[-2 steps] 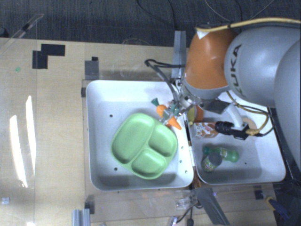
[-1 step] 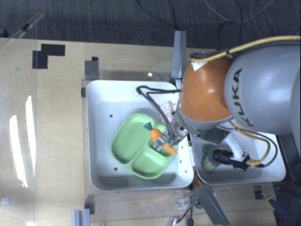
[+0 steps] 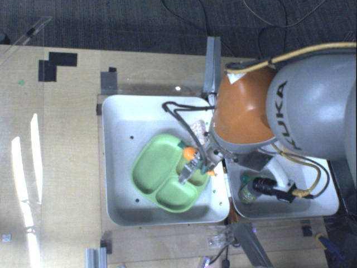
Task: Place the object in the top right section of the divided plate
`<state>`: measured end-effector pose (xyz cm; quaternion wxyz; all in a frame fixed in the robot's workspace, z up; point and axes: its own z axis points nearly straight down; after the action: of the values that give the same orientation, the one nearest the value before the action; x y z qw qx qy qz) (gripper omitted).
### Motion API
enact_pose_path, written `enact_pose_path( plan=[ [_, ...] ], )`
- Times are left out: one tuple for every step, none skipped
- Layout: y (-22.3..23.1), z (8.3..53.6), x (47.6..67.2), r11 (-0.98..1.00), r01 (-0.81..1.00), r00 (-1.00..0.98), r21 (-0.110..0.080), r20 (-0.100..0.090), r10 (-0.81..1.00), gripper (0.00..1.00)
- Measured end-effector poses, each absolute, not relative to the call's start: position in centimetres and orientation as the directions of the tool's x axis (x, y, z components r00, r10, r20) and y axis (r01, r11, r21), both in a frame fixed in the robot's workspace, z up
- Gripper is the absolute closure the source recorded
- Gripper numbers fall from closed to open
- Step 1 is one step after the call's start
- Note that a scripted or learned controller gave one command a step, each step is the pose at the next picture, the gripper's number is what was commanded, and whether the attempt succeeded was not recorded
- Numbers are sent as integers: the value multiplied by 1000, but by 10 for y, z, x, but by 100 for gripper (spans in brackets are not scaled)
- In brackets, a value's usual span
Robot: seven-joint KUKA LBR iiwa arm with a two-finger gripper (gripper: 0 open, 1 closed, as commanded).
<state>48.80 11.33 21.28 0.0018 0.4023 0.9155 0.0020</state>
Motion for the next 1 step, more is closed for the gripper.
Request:
enact_pose_path(
  plan=[
    [133,93,492,850,526,-850,9,-11,526,0]
  ],
)
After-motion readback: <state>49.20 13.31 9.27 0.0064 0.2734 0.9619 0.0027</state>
